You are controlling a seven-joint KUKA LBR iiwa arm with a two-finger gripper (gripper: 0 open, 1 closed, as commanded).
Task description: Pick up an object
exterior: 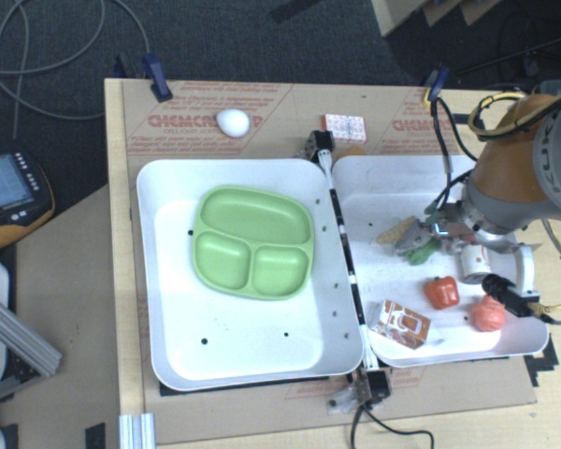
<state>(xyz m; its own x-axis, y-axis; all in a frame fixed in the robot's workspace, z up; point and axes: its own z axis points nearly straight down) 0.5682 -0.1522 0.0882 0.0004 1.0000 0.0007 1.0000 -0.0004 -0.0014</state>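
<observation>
Arm over right white bin (533, 342), gripper (428, 235) lowered among small items at centre right of frame.
Red lettering, partly legible as "CHEMCO", is printed on the brown cardboard sheet (262, 106) along the top. The state of the jaws cannot be told. A green and tan object (413, 242) lies against the gripper; a red pepper-shaped toy (441, 293) and a pink rounded toy (487, 314) lie nearby, lower right. A green three-compartment plastic plate (254, 241) rests in the left white bin (168, 344).

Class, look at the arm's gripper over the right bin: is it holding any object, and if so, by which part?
It cannot be told. The gripper is down among a green item and a tan item in the right bin, but no hold is visible.
</observation>
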